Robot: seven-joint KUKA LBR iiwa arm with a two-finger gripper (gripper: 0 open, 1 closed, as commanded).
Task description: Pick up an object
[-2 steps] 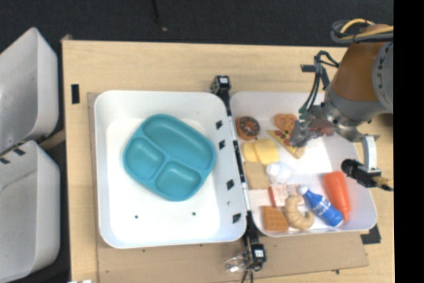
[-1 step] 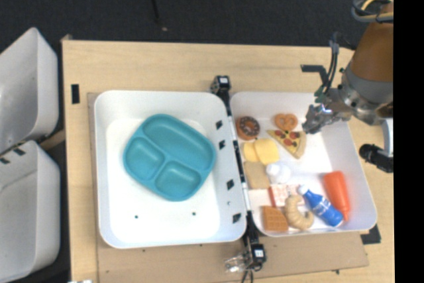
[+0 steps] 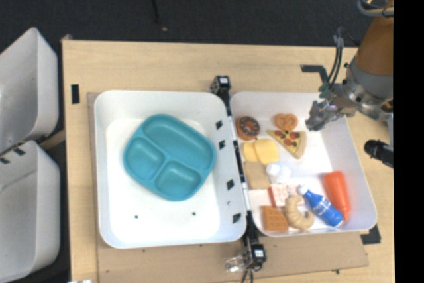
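Observation:
The right bin [image 3: 354, 142] holds several toy foods: a chocolate donut [image 3: 248, 126], a pretzel [image 3: 286, 121], a pizza slice [image 3: 291, 140], a yellow cheese block [image 3: 262, 152], an orange carrot-like piece [image 3: 336, 191], a blue bottle [image 3: 323, 207], a croissant [image 3: 297, 211] and a waffle square [image 3: 273, 219]. My gripper [image 3: 317, 117] hangs over the bin's far right part, just right of the pretzel and above the pizza slice. Nothing shows between its fingers.
The left bin [image 3: 109, 209] bears a teal divided plate [image 3: 169, 156]. A small white piece [image 3: 278, 173] and a red-and-white packet [image 3: 279, 194] lie mid-bin on the right. Black clips line the ridge between the bins. White chairs stand at the far left.

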